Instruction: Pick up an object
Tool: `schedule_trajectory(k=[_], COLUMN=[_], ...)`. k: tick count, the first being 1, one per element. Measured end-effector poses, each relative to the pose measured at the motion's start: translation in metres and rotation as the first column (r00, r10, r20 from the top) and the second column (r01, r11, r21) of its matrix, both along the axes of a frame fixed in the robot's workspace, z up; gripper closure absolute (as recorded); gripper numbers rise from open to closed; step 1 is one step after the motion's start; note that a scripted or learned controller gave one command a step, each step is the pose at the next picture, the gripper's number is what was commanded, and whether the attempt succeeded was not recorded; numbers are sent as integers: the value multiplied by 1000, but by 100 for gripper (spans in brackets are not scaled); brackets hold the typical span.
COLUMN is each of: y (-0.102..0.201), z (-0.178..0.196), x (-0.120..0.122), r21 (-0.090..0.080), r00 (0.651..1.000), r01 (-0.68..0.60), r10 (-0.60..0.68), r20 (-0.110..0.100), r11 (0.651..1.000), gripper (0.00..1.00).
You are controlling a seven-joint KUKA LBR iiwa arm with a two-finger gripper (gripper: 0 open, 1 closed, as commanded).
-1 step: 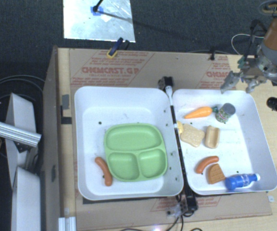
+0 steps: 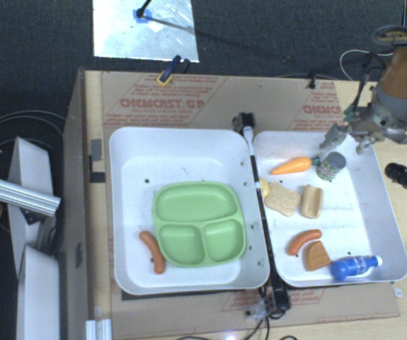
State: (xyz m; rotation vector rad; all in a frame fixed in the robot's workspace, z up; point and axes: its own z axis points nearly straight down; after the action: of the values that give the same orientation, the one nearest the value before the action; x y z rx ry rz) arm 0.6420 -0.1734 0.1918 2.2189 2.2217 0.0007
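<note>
Dark carpet surrounds my bench, where a cardboard sheet carries two shallow white bins side by side. I take the right bin [image 2: 373,211] as my landmark. Inside it, near the far wall, lie a toy carrot [image 2: 291,166] and, just right of the carrot, a small dark can [image 2: 330,165]. Nearer the middle sit a bread slice [image 2: 282,199] and a bread roll [image 2: 311,201]. Toward the near edge lie a sausage [image 2: 304,241], a toast piece [image 2: 316,256] and a blue bottle [image 2: 353,266].

My gripper [image 2: 348,137] hangs above the bin's far right corner, just beyond the can, with nothing between its fingers. From this angle I cannot tell whether they are spread or pressed together.

I judge the can the nearest target. To grasp well, I would centre over it, keep clear of the carrot and the bin wall, descend straight, then close firmly.

Left of the right bin, the other bin [image 2: 129,154] holds a green divided plate [image 2: 199,222].
</note>
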Motion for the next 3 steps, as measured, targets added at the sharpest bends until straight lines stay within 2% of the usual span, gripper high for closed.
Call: schedule_trajectory(k=[1,2,3], y=[-3,18,13], z=[-82,-107,-107], x=[31,27,-44], r21=[-3,0,0], r00=[1000,1000,1000], r01=[-3,-4,0], r10=[3,4,0], r20=[14,2,-1], r11=[1000,1000,1000], gripper=[0,0,0])
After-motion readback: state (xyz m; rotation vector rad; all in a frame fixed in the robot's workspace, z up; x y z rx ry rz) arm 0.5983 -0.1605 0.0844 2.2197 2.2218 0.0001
